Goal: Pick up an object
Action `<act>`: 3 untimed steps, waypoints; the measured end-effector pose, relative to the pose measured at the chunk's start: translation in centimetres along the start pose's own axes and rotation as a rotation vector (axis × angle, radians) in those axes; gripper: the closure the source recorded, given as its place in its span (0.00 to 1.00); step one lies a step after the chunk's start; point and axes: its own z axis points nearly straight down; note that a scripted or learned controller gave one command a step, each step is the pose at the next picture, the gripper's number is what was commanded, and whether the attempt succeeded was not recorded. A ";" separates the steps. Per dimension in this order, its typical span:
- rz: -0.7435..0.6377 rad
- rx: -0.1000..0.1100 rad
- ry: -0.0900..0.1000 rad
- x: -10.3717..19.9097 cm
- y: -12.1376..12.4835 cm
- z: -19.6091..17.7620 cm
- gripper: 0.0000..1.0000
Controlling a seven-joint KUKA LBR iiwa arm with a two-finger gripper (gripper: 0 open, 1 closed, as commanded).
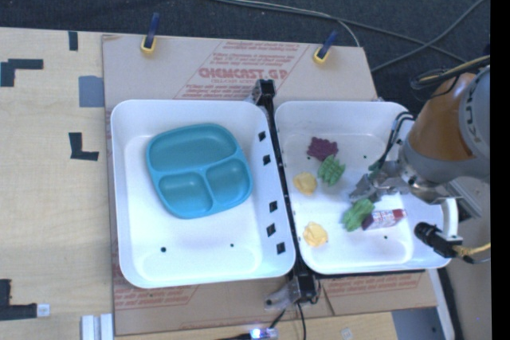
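Camera view: we see the gripper (371,185) low in the right bin (351,117). We cannot tell whether it is wide, narrow or holding anything. A green piece (358,214) lies just below it, with a red-white item (386,217) beside that piece. Another green piece (331,170) sits just to its left, and yellow pieces (306,184) farther left. We judge nothing is lifted yet; grasp and lift remain.
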 end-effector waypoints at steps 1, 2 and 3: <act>-0.001 0.006 0.005 0.8 0.5 -5.5 1.00; -0.001 0.006 0.005 1.1 0.3 -9.4 1.00; -0.001 0.005 0.005 1.4 -0.2 -15.2 1.00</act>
